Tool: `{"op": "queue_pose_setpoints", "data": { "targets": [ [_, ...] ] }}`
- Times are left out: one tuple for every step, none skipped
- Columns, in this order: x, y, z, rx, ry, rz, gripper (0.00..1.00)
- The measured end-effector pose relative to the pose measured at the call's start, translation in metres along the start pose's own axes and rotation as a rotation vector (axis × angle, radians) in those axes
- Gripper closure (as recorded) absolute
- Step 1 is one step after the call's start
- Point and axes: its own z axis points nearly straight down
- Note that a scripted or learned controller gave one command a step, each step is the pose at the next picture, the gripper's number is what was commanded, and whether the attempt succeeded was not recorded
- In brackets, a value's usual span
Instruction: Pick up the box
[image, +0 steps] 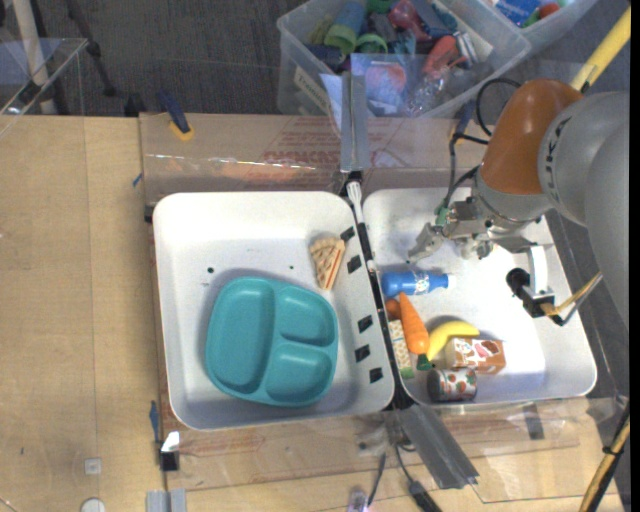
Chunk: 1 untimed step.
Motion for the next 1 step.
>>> {"op": "queue_pose_setpoints", "data": {
  "targets": [
    [0.0064,-0.0069,0.0109,0.005,0.002,-0.114,0.0]
  ]
}}
